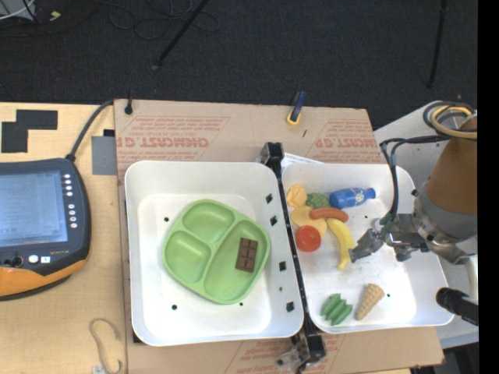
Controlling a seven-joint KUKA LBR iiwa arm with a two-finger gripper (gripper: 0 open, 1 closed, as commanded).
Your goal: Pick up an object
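My gripper (364,248) hangs low in the right bin (405,302), just beside the banana (341,238); fingers apart, nothing lifted yet.

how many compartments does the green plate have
3. The green plate in the left bin has one compartment at upper left, one at lower left, and a larger one on the right holding the chocolate bar.

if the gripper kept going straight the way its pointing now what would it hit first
Most likely the yellow toy banana. The gripper points leftward in the camera view, its tip just right of the banana's lower end in the right white bin. Its height above the bin is unclear, so it might pass over.
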